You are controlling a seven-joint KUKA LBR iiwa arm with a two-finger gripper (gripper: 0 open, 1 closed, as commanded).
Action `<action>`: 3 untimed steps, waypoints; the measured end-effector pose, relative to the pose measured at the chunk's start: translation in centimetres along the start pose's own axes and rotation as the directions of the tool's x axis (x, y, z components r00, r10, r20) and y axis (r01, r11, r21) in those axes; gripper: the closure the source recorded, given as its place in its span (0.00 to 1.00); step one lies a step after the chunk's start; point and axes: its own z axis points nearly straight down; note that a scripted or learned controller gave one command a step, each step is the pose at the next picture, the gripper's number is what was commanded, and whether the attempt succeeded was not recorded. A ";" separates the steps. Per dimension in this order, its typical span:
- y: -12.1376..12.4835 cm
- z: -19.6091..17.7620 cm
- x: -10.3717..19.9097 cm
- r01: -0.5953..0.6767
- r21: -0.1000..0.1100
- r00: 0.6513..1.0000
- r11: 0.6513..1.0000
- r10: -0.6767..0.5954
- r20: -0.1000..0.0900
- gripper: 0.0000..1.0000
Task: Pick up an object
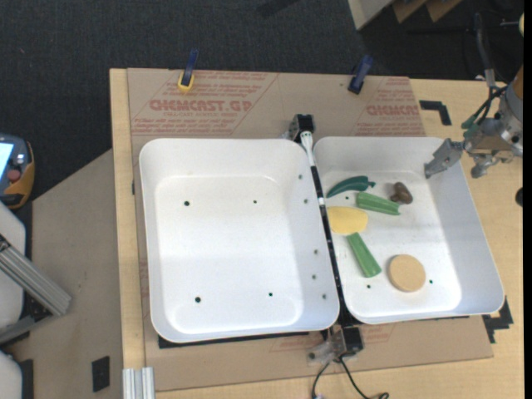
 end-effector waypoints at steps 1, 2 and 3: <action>0.1 -1.1 0.0 0.001 -0.003 1.000 1.000 -0.001 0.002 1.00; -8.1 -5.0 -2.1 -0.005 0.002 1.000 1.000 0.005 -0.001 1.00; -6.5 -20.4 1.2 0.006 -0.019 1.000 1.000 -0.005 0.006 1.00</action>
